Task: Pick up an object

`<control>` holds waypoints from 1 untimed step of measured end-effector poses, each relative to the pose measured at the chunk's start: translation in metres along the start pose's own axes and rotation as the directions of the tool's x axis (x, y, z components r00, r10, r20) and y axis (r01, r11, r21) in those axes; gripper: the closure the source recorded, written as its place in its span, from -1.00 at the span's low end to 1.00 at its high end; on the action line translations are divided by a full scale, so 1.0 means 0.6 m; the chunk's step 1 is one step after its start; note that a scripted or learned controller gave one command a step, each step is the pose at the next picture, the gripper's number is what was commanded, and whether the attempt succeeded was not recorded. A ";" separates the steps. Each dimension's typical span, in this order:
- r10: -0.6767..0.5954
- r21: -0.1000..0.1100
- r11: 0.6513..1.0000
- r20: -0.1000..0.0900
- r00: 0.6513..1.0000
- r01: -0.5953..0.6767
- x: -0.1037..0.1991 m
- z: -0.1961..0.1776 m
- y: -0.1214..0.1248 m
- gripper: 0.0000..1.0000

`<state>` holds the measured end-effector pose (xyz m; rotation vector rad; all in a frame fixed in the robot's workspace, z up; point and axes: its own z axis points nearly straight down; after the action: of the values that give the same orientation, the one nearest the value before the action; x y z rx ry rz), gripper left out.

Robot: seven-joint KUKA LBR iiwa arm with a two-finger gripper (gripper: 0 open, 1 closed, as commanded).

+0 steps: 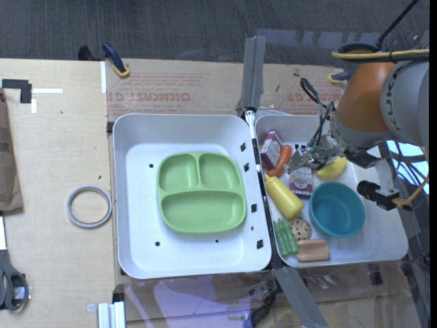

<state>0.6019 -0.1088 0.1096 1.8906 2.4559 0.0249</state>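
Reaching in from the right side of the camera view, the grey KUKA arm with its orange band (365,94) is seen bent down over the far part of the right shallow white bin (389,241), and the two-finger gripper (315,154) is lowered among the items there; how far it is open cannot be told, and no item can be made out as gripped. Just beside the gripper, a yellow banana-shaped toy (332,167) is found on its right and a small clear packet with a printed label (301,180) just below it. An orange carrot-shaped toy (283,157) and a dark red packet (271,147) are placed to the gripper's left, near the wall between the bins. A yellow plastic squeeze bottle (283,195) is laid at a slant nearer the front, with a round teal blue bowl (336,210) set to its right. A green ribbed toy (285,236), a round brown cookie (300,229) and a tan sausage-shaped toy (313,251) are gathered at the front of that bin. In the left shallow white bin (130,203) a pale green divided plastic plate (201,191) is seen lying flat near the middle. On the bench well to the left, a grey tape ring (89,206) is laid
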 end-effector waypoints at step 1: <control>0.047 0.012 0.999 -0.010 0.999 -0.047 -0.084 0.008 0.091 -1.00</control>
<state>0.6677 -0.1436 0.1083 1.9573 2.4233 0.0214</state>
